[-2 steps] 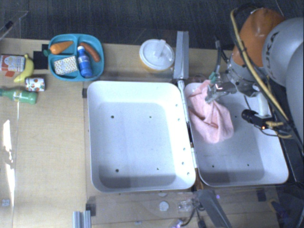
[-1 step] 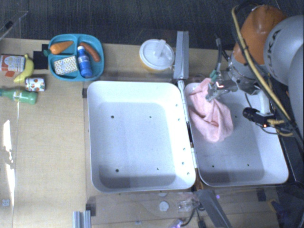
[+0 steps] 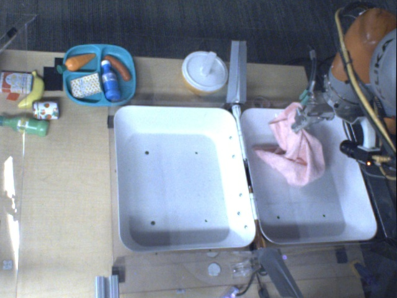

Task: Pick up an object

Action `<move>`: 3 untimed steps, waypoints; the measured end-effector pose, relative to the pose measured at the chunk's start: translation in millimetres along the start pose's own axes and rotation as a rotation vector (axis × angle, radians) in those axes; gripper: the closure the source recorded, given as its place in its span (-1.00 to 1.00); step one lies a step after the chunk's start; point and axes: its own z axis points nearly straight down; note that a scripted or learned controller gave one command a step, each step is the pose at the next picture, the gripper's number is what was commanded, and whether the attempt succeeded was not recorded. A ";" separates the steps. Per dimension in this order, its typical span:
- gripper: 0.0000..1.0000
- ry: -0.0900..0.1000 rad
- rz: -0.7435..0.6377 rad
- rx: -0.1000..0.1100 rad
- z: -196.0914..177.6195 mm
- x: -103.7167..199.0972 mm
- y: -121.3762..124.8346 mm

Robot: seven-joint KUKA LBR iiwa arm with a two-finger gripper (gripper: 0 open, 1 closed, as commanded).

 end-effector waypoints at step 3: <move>1.00 0.002 -0.388 0.001 -41.9 26.7 -72.6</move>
